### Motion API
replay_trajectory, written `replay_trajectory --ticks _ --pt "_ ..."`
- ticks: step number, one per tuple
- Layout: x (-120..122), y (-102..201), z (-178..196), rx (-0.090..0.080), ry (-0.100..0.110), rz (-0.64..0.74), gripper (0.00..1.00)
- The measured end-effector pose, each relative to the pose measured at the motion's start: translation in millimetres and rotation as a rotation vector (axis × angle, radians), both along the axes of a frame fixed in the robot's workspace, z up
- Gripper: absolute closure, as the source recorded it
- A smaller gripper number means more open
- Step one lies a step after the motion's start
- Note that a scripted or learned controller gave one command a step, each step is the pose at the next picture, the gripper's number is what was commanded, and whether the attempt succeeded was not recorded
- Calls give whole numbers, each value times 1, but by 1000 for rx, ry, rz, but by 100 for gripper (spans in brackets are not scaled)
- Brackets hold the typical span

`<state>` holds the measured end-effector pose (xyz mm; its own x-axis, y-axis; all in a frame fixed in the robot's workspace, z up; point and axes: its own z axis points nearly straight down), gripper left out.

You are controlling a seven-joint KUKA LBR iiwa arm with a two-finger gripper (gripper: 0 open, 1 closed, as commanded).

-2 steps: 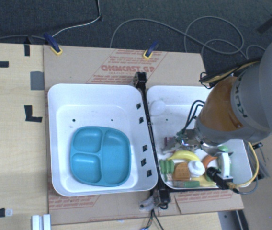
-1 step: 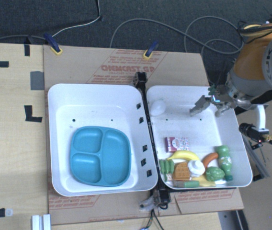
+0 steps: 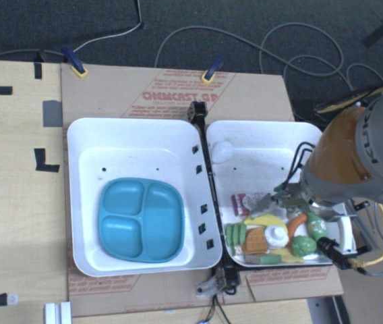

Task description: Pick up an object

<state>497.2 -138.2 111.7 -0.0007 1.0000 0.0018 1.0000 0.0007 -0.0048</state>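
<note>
Several small toy foods heaped in near part of right bin (image 3: 259,130): yellow banana (image 3: 267,219), green broccoli (image 3: 303,246), orange carrot (image 3: 297,222). Likely light, hard plastic, slippery, not fragile. Best taken across banana's narrow middle. End effector (image 3: 287,193) low over heap; grip state impossible to tell.

I count two white bins (image 3: 83,181) on the tabletop (image 3: 16,201), one blue divided plate (image 3: 141,219) in the left bin, and two yellow clamps (image 3: 212,71) at the cardboard's far edge.
</note>
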Motion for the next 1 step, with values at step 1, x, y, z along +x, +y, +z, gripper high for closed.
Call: replay_trajectory --ticks 1 --pt "171 7 45 -3 -5 2 0"
